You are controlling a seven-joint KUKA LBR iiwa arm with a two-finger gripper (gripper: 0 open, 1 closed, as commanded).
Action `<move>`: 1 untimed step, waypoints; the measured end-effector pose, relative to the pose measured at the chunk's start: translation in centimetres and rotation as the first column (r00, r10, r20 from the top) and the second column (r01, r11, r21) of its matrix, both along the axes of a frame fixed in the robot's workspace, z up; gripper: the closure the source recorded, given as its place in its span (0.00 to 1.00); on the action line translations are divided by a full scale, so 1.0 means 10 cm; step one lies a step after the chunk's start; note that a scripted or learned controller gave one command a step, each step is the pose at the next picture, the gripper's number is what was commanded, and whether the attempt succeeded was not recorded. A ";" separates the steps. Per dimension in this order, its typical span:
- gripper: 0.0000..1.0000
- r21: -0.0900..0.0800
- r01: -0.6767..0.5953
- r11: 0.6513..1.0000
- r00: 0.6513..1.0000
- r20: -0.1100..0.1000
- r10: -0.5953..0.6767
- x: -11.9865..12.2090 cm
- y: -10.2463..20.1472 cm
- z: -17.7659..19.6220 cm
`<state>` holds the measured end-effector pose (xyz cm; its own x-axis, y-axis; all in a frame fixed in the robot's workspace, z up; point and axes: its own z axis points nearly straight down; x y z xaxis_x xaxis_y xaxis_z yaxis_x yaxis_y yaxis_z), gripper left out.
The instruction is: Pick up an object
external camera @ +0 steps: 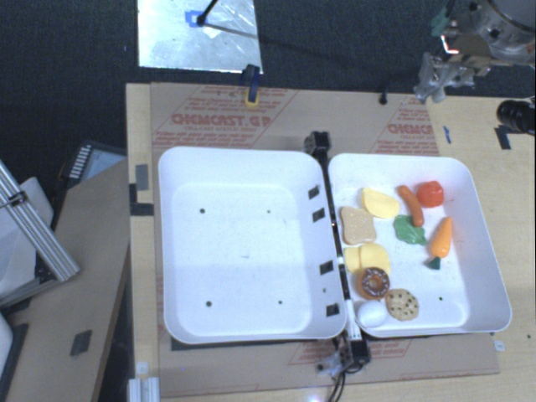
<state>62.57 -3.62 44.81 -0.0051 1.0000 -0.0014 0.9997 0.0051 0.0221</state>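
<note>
The right bin (pixel 477 224) holds several toy foods: a red tomato (pixel 430 193), an orange sausage (pixel 410 205), a green leaf (pixel 409 230), a carrot (pixel 440 238), a yellow piece (pixel 381 203), a bread slice (pixel 358 224), a second yellow piece (pixel 368 257), a donut (pixel 373 283), a cookie (pixel 402 305) and a white egg (pixel 371 314). My gripper (pixel 433 79) hangs high at the upper right, beyond the bin's far edge and well away from the food. Nothing shows between its fingers.
The left bin (pixel 234 241) lies beside the right one, joined by black clips (pixel 322 216). A shiny metal sheet (pixel 199 22) lies at the back. A yellow and blue clamp (pixel 251 86) sits on the cardboard's far edge. A metal rail (pixel 29 224) stands left.
</note>
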 end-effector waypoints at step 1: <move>1.00 0.001 0.000 1.000 1.000 -0.007 0.000 -0.39 -0.04 0.95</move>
